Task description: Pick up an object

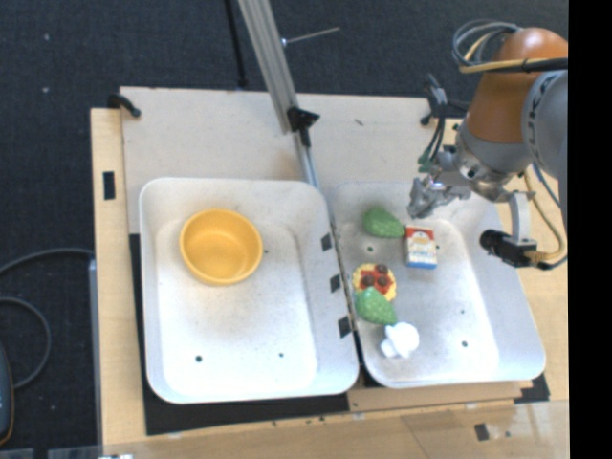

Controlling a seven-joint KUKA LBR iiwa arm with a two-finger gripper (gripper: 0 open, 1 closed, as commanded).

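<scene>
My gripper point(422, 202) hangs over the far edge of the right bin point(497, 347), just above and behind a small white and orange carton point(421, 248). Nothing shows between its fingers. A green leafy toy point(383, 224) lies to the gripper's left. Nearer the front sit a yellow and red toy point(374, 278), a second green toy point(375, 306) touching it, and a white crumpled object point(401, 339). A yellow bowl point(222, 247) stands in the left bin point(239, 352).
A slanted metal pole point(277, 65) rises from the bench behind the bins. Black cables and a clamp point(512, 246) hang at the right bin's right side. The right half of the right bin is bare.
</scene>
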